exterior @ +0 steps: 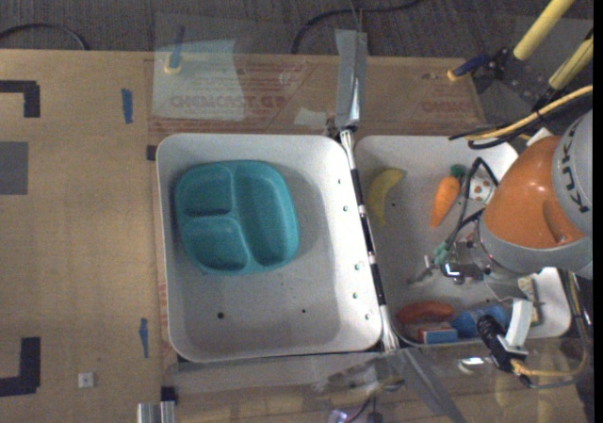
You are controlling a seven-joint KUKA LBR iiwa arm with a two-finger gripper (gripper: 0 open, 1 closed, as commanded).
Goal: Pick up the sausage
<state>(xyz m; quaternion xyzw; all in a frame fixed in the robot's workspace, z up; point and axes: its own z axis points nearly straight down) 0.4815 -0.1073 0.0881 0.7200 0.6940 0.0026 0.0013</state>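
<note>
The left bin [188, 317] holds a teal divided plate [236, 216]; the right bin [405, 153] holds a banana [383, 191], carrot [444, 201] and sausage [425, 311] beneath the arm [532, 209].

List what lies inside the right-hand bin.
The right bin holds a yellow banana, an orange carrot, a red sausage near its front edge, and a blue item beside it. The arm covers the bin's right part, so anything beneath is hidden.

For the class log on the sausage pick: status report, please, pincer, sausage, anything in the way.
Pincer over right bin, nothing seen held. Sausage lying at bin's near edge, untouched. Blue item right beside it; carrot and banana farther back.
</note>
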